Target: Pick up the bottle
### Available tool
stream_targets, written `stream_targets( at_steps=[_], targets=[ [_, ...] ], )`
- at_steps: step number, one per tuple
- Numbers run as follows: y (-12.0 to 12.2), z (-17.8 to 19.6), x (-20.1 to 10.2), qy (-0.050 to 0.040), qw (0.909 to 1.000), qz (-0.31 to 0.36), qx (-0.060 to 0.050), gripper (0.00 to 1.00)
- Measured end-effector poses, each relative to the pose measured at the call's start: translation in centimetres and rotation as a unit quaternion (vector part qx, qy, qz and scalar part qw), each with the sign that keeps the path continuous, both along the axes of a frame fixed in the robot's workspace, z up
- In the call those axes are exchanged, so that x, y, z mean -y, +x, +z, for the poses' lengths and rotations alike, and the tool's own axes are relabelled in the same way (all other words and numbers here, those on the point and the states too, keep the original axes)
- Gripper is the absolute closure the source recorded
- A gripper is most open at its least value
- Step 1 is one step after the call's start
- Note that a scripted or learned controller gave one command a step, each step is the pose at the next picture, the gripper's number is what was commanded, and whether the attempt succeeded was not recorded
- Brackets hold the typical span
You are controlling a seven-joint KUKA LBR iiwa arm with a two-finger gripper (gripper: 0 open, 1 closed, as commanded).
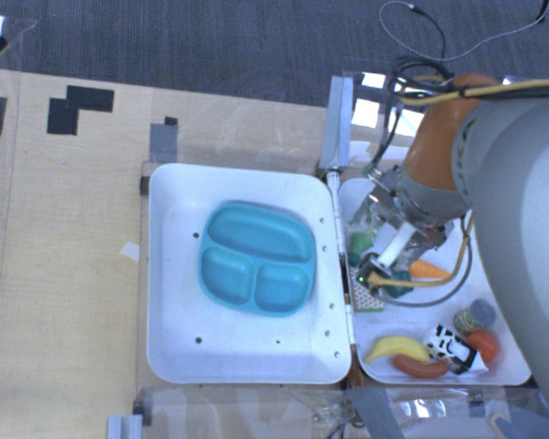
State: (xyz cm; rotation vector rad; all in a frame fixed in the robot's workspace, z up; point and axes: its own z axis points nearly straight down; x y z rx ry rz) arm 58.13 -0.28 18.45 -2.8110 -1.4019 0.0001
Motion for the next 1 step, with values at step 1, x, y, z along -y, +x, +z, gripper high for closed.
stream_targets(
  at_steps=[1],
  targets=[
    [4.86, 1.14, 4.25, -0.0002, 0.9986, -0.053, 0.001, 0.0]
  ],
)
